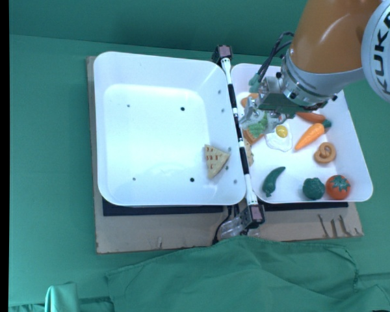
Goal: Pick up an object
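The claw (259,112) hangs low over the upper left part of the right bin (357,168), close to the divider rail (237,129) between the two bins; whether it is spread or pressed together I cannot tell, because the wrist and its cables cover it. Beneath it lie a leafy green piece (257,125) and some orange pieces, partly hidden, so no contact can be judged.

The right bin is crowded in its left and middle parts. Counted there: one fried egg (280,137), one carrot (311,135), one pretzel-like ring (324,152), one green pepper (272,181), one broccoli (313,188) and one tomato (338,186). The last three sit near the front rim.

The left bin (117,77) holds one waffle wedge (214,159) at its right wall, well apart from the claw, with wide open floor around it.

Both bins rest on a cardboard sheet (149,236) on the green counter (45,142). Folded green cloth (247,278) lies at the front.
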Action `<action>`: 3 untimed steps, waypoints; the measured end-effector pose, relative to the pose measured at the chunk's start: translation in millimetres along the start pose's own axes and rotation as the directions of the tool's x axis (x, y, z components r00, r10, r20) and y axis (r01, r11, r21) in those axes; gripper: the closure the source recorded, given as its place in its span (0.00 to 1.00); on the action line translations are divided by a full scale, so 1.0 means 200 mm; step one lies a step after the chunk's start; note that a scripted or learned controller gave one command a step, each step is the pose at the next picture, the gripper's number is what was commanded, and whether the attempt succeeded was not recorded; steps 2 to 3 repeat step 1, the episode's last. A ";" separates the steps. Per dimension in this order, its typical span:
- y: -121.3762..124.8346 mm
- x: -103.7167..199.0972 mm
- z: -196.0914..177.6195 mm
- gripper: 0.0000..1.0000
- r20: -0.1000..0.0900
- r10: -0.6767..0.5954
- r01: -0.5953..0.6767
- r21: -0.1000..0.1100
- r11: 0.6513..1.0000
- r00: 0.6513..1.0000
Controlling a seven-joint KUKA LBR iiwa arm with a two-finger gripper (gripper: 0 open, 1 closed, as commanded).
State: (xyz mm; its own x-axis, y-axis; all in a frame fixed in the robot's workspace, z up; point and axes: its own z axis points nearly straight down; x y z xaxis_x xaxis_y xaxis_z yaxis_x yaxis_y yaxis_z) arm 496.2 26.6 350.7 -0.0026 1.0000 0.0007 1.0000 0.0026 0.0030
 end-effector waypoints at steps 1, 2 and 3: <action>-0.01 0.27 0.03 1.00 -0.001 0.000 0.000 0.003 1.000 1.000; -0.01 0.27 0.03 1.00 -0.001 0.000 0.000 0.003 1.000 1.000; -0.01 0.27 0.03 1.00 -0.001 0.000 0.000 0.003 1.000 1.000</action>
